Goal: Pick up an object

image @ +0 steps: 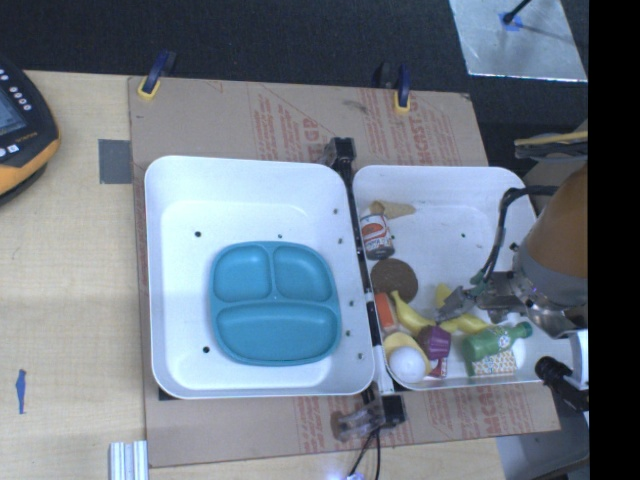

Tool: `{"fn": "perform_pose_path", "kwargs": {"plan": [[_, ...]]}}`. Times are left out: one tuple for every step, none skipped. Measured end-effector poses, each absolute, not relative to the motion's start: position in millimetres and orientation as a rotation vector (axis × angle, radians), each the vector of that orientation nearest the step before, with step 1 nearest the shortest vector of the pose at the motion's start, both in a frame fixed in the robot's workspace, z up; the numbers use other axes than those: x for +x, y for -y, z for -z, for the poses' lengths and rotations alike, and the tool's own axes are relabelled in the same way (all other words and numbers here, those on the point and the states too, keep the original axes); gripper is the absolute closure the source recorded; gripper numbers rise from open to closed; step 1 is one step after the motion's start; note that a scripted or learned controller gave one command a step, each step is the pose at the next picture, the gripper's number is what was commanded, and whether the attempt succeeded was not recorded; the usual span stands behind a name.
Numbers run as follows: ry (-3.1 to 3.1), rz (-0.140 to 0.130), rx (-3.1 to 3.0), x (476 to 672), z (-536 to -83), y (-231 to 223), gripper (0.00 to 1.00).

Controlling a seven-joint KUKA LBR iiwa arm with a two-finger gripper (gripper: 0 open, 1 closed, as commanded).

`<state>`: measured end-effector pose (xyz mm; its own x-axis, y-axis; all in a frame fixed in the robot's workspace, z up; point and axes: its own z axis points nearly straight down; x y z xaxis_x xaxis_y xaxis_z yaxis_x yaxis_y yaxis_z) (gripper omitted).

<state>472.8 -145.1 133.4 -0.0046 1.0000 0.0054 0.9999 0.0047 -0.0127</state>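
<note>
Right bin (440, 183): toys crowd its near-left corner, a banana (408, 313) beside a green bottle (492, 341); far half bare; gripper (458, 298) low over the pile, finger state unclear; left bin (160, 268) holds a blue divided plate (275, 303).

you're looking down on a pale wood bench (60, 298) with a cardboard sheet (300, 118) clamped to it, dark floor (250, 18) beyond, and a grey mat (515, 23) top right.
</note>
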Motion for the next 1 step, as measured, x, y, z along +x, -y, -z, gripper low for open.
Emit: {"fn": "perform_pose_path", "kwargs": {"plan": [[2.231, -0.002, -2.221, 477.2, -101.8, 108.5, 0.00]]}}
